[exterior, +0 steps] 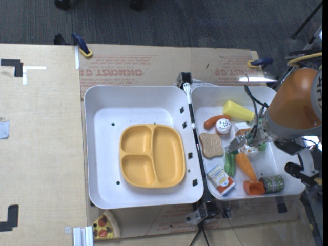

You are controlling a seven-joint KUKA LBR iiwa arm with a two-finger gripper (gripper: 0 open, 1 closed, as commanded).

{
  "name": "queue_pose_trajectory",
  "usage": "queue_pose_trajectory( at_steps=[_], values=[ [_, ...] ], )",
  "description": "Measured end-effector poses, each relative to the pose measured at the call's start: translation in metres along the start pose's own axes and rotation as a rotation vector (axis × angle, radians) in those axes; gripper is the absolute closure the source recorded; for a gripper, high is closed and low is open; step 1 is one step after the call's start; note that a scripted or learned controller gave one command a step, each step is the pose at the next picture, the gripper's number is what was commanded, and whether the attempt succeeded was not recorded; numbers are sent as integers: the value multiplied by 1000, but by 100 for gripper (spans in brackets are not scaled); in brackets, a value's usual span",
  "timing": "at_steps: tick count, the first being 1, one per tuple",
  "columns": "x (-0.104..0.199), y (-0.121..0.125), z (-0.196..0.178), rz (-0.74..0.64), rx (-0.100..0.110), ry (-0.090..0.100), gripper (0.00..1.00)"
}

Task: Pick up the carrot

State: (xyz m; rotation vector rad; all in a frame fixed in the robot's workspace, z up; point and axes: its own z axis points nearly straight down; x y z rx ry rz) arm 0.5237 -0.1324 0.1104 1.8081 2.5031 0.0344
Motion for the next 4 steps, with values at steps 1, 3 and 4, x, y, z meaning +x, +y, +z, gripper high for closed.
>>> queue_pose_trajectory(
  at_steps=[1, 3, 4],
  values=[
    [16, -24, 0, 238, 0, -3, 0],
    [11, -22, -12, 243, -6, -11, 0],
    [30, -23, 0, 178, 8, -10, 0]
  ],
)
